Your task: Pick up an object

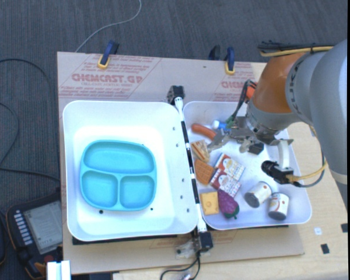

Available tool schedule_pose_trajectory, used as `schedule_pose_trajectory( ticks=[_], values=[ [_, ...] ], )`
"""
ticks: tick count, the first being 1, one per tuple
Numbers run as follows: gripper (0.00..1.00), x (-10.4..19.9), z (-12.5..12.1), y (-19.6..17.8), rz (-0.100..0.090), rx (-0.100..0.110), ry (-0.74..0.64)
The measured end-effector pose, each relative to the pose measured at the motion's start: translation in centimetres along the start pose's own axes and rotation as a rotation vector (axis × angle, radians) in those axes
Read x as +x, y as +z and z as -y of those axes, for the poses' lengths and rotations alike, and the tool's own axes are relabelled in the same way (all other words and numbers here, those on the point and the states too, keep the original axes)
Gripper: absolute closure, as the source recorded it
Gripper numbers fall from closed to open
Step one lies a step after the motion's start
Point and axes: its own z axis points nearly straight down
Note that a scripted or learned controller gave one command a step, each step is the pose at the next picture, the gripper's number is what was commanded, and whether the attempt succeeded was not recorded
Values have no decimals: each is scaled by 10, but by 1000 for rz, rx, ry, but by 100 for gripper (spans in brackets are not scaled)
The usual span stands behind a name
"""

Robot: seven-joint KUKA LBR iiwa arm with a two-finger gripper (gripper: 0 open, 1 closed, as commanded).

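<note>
I read this as the reach, with the pick not yet made. The arm [315,92] comes in from the right and the hand [236,136] sits low over the back of the right bin [300,217], just beside the carrot [204,130] and near the top edge of the box [227,174]. I cannot tell whether the hand is open or closed, or whether it has anything in it. Every candidate object lies in that right bin, and the carrot looks to me like the nearest target. In my judgement, the next move calls for centring over one item, settling down around it without catching its neighbours, closing, and lifting straight up. The clutter on that side is tight, so a clean approach matters. My count for the right bin is one carrot, one small blue piece [221,124] just behind it, one box, three crackers [200,151] [204,171] [209,202] along the left wall, one purple eggplant [226,203] touching the front cracker, and two cans [258,193] [278,205] side by side at the front right. The left bin [70,156] holds one blue plate [119,174] with three compartments, all bare. There are two bins on the tabletop [326,226], and two yellow-and-blue clamps [109,51] [229,63] at its far edge.
</note>
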Motion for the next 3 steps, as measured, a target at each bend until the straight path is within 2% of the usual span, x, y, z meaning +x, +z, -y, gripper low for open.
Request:
schedule_pose_trajectory(
  ticks=[1,2,3],
  values=[
    [100,1,0,-6,-2,5,-2],
    [0,1,0,-6,-2,5,-2],
    [0,5,12,19,5,-19,8]
  ],
)
